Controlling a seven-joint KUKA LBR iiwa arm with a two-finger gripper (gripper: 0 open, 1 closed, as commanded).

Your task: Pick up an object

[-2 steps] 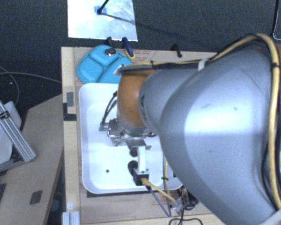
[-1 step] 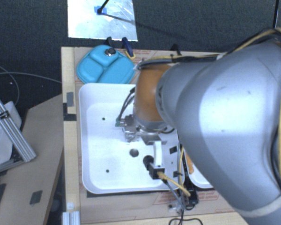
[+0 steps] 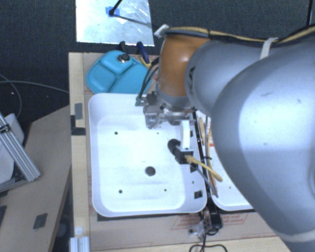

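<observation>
My gripper (image 3: 152,117) hangs over the back right part of the left white bin (image 3: 102,140), just above its floor. The grey arm with its orange band (image 3: 173,62) comes down onto it from the right and hides most of the right bin (image 3: 232,199). I see nothing held at the gripper. A small dark round spot (image 3: 150,171) lies on the left bin's floor, in front of the gripper and apart from it. Some thin, long sticks (image 3: 201,135) lie along the inner edge of the right bin, partly under the arm.
A blue plastic thing (image 3: 118,73) sits on the bench behind the left bin, close to its back rim. A shiny sheet (image 3: 113,12) lies farther back. A metal frame (image 3: 10,146) stands at the left, off the bench.
</observation>
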